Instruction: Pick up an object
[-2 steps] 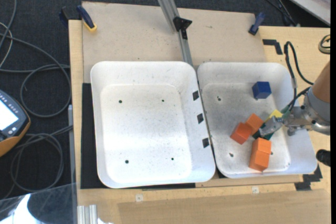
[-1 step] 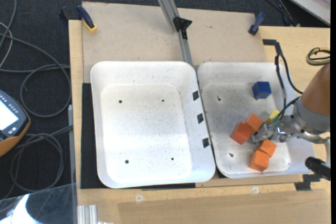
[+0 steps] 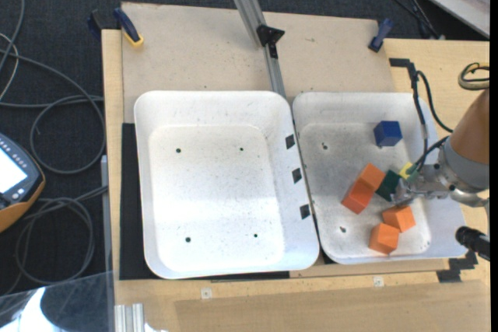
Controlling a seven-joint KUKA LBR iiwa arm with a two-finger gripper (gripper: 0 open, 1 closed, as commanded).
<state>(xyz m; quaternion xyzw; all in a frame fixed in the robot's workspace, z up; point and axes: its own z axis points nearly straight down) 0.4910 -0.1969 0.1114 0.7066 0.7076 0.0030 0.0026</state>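
Green block (image 3: pixel 388 185) beside gripper (image 3: pixel 406 186) (right bin (image 3: pixel 327 237)).

Orange blocks (image 3: pixel 364 189), blue block (image 3: pixel 387 133)

Tool (image 3: pixel 406 184) beside green block (image 3: pixel 388 186) in right bin (image 3: pixel 327 241).

Arm (image 3: pixel 473 144) reaches in from right, wrist low, gripper (image 3: pixel 406 184) pointing left.
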